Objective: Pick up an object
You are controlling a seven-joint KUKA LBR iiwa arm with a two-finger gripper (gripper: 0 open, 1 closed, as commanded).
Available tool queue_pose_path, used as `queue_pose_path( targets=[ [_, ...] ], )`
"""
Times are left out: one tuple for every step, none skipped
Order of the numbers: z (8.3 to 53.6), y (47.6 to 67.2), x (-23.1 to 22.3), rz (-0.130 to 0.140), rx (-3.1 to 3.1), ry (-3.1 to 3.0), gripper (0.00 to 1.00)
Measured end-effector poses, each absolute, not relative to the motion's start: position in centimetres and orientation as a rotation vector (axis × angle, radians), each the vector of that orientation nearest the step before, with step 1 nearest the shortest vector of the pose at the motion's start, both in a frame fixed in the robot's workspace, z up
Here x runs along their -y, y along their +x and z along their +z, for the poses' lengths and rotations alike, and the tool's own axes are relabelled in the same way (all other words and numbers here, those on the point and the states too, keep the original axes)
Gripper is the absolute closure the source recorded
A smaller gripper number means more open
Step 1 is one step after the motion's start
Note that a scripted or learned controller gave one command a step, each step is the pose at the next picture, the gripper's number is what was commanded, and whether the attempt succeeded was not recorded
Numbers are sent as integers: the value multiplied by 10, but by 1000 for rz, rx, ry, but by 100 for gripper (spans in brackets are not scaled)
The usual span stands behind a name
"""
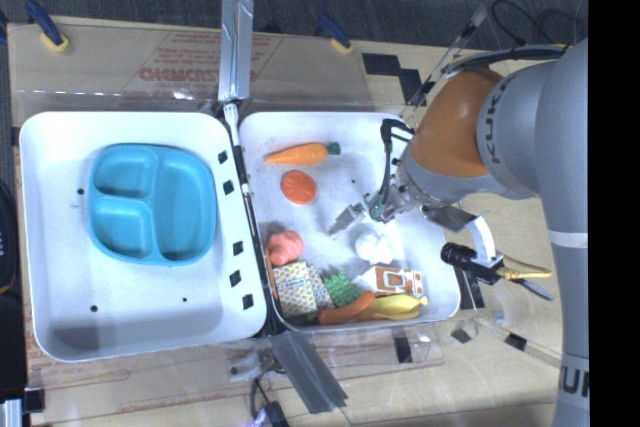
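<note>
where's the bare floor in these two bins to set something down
Left white bin: a wide bare strip below the blue divided plastic tray. Right white bin: bare floor between the orange carrot, the round orange piece and the gripper. Its lower end is crowded: pink lump, patterned packet, yellow banana.

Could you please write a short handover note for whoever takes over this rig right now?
Gripper: low in the right bin, fingers apart; nothing visible between them.
Things in the right bin: toy carrot at the top, orange round piece below it, white lump just under the gripper, pink item, patterned packet, green piece, small carton, banana and a red-orange stick along the bottom.
Left bin: blue divided tray.
Done: arm is at the pile.
Left: close on an object and lift; the white lump seems nearest.
</note>
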State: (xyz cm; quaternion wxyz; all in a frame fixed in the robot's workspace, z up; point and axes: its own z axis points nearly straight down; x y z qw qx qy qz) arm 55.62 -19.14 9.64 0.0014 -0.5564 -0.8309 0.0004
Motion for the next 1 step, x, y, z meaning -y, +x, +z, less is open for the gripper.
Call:
queue_pose_path(
  targets=[
    [112, 613, 146, -1, 2706, -1596, 0]
  ],
)
